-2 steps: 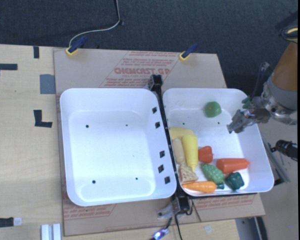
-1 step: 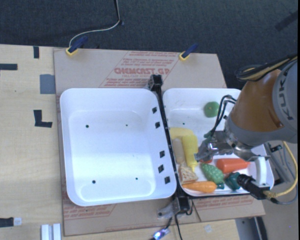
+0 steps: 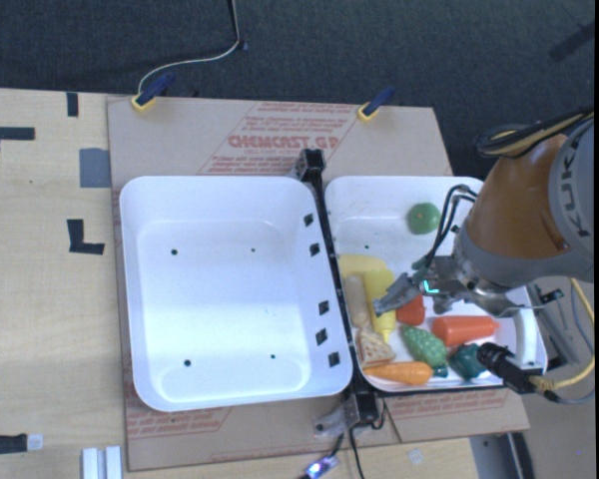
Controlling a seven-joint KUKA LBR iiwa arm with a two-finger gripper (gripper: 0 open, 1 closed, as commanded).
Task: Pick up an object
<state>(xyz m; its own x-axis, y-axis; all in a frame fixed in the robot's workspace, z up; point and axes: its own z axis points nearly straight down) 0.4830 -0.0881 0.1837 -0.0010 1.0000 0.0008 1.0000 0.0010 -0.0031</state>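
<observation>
Toy food lies heaped in the right bin (image 3: 379, 193); my gripper (image 3: 397, 293) hangs open over the yellow piece (image 3: 364, 267), grasping nothing. I judge it the approach step; next: descend, close.

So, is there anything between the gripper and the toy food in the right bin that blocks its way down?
Nothing visible blocks it. The gripper hangs directly over the pile in the right bin, above the yellow piece and next to the small red piece. The items lie packed close together, so neighbours may crowd a grasp.
</observation>
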